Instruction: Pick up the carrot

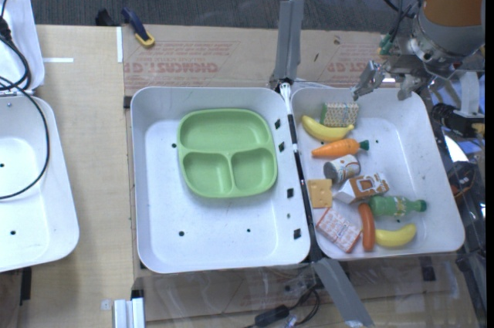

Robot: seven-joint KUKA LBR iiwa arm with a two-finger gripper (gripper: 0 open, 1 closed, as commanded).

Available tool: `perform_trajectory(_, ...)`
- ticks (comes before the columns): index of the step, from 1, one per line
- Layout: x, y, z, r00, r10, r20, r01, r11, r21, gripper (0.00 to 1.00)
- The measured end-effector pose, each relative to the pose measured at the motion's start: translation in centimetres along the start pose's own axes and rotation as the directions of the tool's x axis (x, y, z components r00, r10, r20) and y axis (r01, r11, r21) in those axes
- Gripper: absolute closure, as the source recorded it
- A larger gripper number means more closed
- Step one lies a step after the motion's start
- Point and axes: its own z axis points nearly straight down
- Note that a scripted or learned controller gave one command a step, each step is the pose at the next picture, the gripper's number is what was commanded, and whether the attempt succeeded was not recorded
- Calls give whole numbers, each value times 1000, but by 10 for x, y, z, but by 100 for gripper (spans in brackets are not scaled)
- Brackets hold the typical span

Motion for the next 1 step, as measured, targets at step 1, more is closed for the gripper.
perform_trajectory(1,8,3,171,985,-170,0,170,985,1,0)
